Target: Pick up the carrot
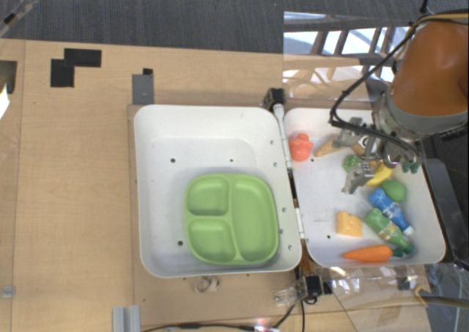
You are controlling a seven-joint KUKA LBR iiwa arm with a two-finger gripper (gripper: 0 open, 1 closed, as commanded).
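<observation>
Smooth, tapered orange carrot [368, 253] lies against the glossy white bin's [319, 250] rim.

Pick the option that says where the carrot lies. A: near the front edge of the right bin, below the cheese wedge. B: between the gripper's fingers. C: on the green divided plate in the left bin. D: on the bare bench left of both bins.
A: the carrot lies on the floor of the right bin by its front edge, just below the cheese wedge, apart from the gripper above.
</observation>
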